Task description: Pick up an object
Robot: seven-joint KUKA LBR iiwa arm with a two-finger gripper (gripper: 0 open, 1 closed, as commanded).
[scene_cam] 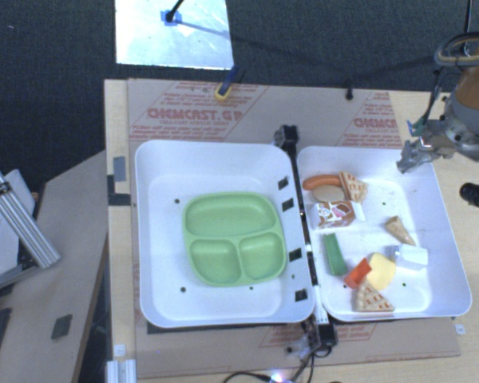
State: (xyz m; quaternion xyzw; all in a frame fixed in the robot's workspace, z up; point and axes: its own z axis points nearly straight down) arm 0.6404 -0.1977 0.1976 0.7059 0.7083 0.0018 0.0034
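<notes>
The right-hand shallow white bin [455, 290] holds the loose toy food pieces, and everything here is placed against that bin. Along its far side lie a reddish sausage on a pale bun [325, 184] and, touching it, a tan waffle piece [354, 187]; just nearer the camera sits a small white carton with a printed face [336, 213]. Toward the bin's middle a green stick-shaped block [334, 254] lies lengthwise beside the central divider, and a tan wedge-shaped piece [398, 230] rests apart from it toward the bin's right wall. In the near part of the bin an orange-red chunk [358, 273], a round yellow piece [382, 271] and a second waffle triangle [373, 299] crowd together, with a small white block [412, 255] just beside the yellow one. The end effector [409, 157] hangs over the bin's far right corner, above the rim and well apart from every piece; at this distance it looks like a dark blur, so I cannot tell how it is set, and nothing shows in its grip. The grey arm with its orange band [469, 102] rises behind it. The left-hand white bin [156, 294] touches this one and carries a green three-compartment plastic tray [231, 238]. Both bins rest on printed cardboard [191, 114] on the desk [72, 238].
</notes>
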